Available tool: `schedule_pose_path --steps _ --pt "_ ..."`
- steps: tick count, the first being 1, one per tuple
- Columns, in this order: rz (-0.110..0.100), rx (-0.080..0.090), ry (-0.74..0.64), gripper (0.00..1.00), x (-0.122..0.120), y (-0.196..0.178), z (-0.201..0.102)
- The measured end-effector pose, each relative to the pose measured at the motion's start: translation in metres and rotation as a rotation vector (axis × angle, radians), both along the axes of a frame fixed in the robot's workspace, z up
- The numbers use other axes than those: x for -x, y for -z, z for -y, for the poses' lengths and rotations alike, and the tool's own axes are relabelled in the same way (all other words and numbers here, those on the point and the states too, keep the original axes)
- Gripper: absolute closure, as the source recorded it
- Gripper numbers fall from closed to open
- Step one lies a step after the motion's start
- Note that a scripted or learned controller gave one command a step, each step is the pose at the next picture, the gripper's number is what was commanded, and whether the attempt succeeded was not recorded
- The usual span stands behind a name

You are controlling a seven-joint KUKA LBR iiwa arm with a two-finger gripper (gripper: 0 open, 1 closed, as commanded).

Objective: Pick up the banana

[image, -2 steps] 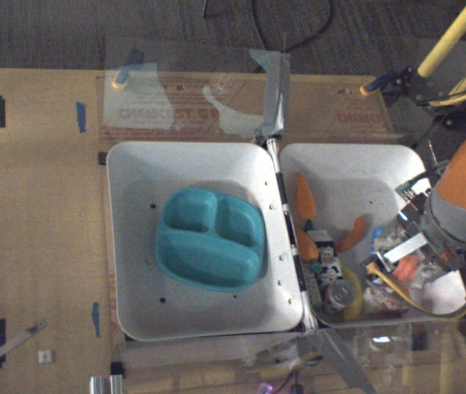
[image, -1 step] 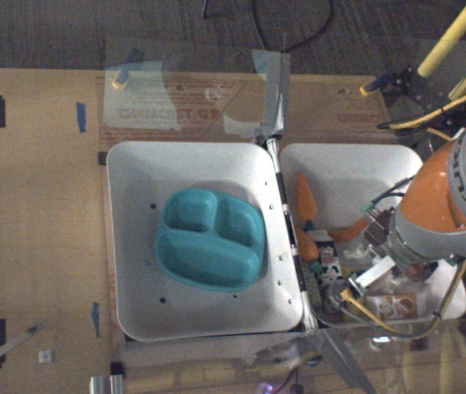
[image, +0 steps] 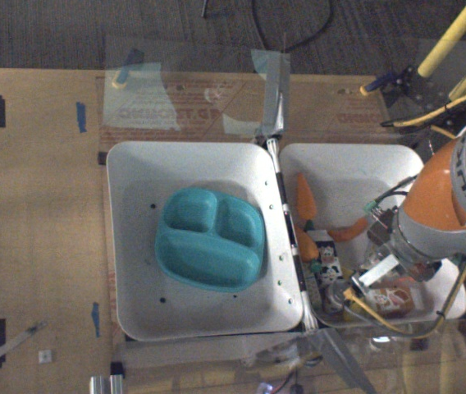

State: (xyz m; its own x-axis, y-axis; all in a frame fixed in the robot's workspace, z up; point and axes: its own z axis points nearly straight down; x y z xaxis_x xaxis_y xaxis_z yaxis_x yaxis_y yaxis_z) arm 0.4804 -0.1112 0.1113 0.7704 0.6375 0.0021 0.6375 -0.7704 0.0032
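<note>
A thin yellow curved shape [image: 370,309] lies near the front of the right bin [image: 340,167]. It looks like the banana, and the arm hides part of it. My gripper [image: 370,276] hangs low over the front right of that bin, just above and behind the yellow shape. The grey wrist with its orange band [image: 438,199] covers the bin's right side. Nothing can be made out in the gripper's hold.
A teal divided plate [image: 211,238] sits in the left bin [image: 134,179]. The right bin also holds orange carrot-like pieces [image: 305,197] [image: 349,231], a small black-and-white item [image: 329,263] and a reddish-brown item [image: 393,299]. A metal divider [image: 286,220] separates the bins.
</note>
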Motion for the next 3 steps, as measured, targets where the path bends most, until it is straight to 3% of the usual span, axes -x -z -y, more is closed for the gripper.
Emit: schedule_pose_path --steps 1,2,3 --pt "-0.005 -0.003 0.147 1.00 -0.005 0.022 0.053" --pt "-0.008 -0.002 0.417 1.00 0.001 -0.072 -0.042" --pt "-0.008 -0.003 0.417 0.00 0.001 -0.072 -0.042"
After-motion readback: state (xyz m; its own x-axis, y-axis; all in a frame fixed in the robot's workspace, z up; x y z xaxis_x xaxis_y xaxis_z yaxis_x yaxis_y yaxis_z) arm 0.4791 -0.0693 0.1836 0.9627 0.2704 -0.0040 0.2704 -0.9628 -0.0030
